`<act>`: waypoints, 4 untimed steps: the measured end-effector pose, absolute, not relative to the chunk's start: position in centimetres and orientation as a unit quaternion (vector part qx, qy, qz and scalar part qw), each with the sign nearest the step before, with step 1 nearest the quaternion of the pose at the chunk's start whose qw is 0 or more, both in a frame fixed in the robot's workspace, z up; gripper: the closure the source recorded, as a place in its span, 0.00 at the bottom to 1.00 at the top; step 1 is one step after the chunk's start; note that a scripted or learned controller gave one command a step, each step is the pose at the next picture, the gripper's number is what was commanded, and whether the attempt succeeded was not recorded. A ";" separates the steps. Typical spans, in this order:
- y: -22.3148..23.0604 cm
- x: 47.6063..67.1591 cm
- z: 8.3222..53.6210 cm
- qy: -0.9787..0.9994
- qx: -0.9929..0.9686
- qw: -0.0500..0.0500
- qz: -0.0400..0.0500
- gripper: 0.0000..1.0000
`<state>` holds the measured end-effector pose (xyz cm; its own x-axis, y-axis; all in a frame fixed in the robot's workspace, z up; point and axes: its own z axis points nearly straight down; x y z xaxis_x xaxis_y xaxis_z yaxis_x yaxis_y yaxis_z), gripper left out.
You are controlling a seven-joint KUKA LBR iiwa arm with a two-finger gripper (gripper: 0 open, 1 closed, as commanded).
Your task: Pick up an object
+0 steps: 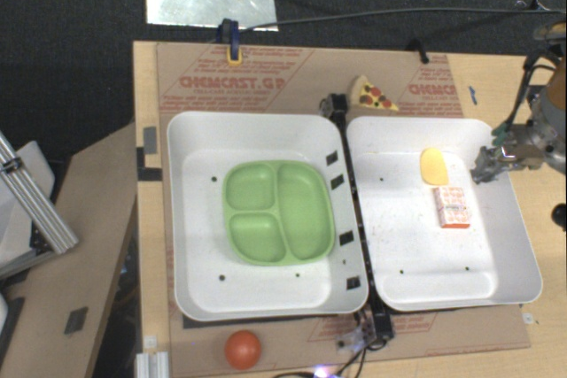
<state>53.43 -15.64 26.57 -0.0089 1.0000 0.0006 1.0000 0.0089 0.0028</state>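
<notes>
The gripper (489, 162) hovers at the right bin's (509, 274) three-o'clock rim, jaws' state unclear, near the yellow object (433, 165).

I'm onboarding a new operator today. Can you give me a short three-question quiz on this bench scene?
1. True or false: the green divided plate lies in the left bin.
2. Which lies outside both bins, on the board in front? A) the yellow object B) the small red-and-white box C) the orange ball
3. Fill in: the pizza-slice toy sits just behind the ____ bin.

Key: 1 true; 2 C; 3 right. The gripper is at the right bin's right rim.
</notes>
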 end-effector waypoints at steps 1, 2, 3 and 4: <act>-10.6 55.5 26.5 0.711 0.704 0.001 0.002 1.00; -5.7 56.7 24.7 0.710 0.704 0.000 0.001 1.00; 0.1 57.9 23.1 0.711 0.704 -0.001 0.001 1.00; 5.0 58.3 22.0 0.710 0.704 -0.001 0.001 1.00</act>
